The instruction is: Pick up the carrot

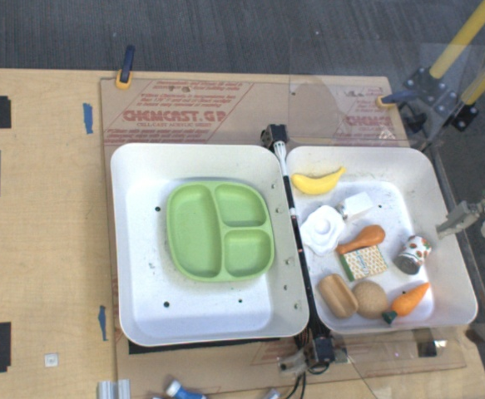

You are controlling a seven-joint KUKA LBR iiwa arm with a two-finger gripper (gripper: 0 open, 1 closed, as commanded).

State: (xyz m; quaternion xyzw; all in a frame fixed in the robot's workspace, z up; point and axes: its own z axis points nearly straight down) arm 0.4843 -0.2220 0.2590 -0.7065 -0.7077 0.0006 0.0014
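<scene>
Dark grey carpet (250, 15) beyond a cardboard-topped bench (42, 248) (black tape marks) — evenly lit.

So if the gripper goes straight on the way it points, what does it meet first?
The gripper would probably meet the small grey and white toy, though height is unclear. The carrot lies off that line.

The claw (467, 217) is blurred and partly cut off at the right edge.

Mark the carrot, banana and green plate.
carrot (411, 299), camera view, middle of its orange body
banana (317, 181), camera view, middle of the curve
green plate (190, 233), camera view, floor of the large compartment
</scene>
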